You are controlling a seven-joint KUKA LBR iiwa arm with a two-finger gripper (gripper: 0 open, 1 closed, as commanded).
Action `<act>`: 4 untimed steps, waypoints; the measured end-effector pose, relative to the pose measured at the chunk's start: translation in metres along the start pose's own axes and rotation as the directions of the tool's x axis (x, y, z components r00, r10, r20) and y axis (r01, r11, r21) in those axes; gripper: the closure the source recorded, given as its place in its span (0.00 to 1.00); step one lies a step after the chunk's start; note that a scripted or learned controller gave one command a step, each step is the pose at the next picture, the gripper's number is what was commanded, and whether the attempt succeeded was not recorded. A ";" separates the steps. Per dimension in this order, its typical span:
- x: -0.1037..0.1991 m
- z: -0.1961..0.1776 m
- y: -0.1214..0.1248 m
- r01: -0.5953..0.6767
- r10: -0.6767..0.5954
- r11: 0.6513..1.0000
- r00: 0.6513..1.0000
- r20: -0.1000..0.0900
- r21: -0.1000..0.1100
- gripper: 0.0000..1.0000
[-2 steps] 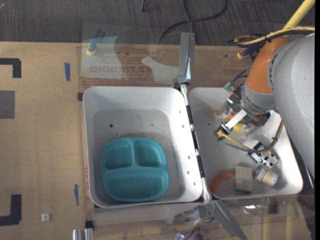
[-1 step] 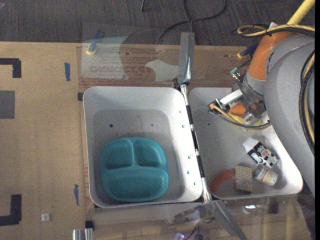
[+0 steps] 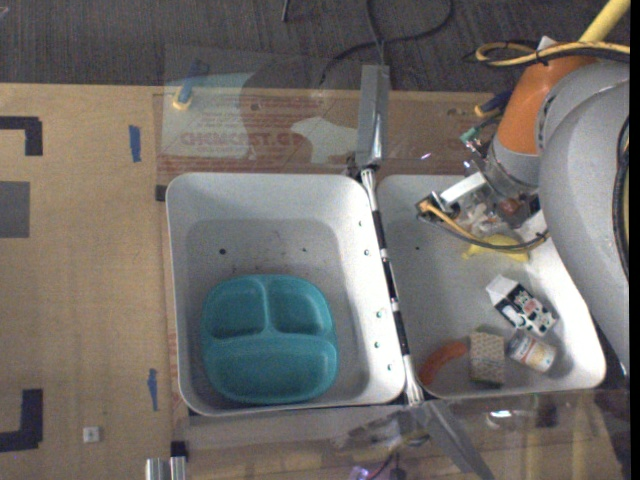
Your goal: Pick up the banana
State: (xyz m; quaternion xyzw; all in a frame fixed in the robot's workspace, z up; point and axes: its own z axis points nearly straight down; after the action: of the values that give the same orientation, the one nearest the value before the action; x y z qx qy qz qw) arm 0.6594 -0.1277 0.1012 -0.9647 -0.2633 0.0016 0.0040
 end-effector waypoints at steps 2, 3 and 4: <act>-0.055 -0.125 0.027 0.050 -0.050 0.999 0.999 0.000 -0.008 0.00; -0.032 -0.086 0.054 0.276 -0.276 0.961 0.961 0.001 -0.011 0.00; -0.075 -0.004 0.045 0.373 -0.373 0.928 0.928 0.001 -0.003 0.00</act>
State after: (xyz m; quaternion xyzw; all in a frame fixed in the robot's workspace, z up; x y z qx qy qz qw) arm 0.6178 -0.2047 0.1046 -0.8971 -0.4419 0.0004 0.0026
